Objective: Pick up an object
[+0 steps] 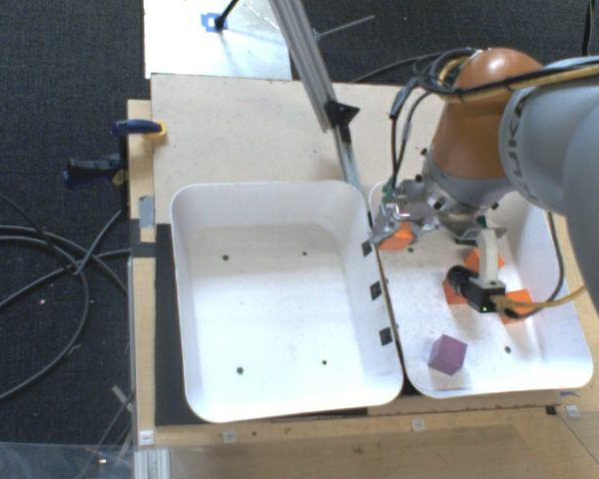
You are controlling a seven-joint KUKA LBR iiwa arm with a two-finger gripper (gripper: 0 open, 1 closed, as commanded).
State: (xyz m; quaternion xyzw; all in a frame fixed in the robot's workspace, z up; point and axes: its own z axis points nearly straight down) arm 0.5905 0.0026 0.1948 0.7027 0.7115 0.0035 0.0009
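One purple cube [446, 353] and orange pieces [400, 237] share the right bin [549, 352] with the claw [389, 220], spread unclear.

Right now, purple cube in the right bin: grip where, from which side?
Probably from straight above, closing on two opposite side faces of the purple cube. It sits flat on the floor of the right bin, apart from the orange pieces, with free floor around it. Its faces look turned against the bin's walls, so rotate the wrist to match.
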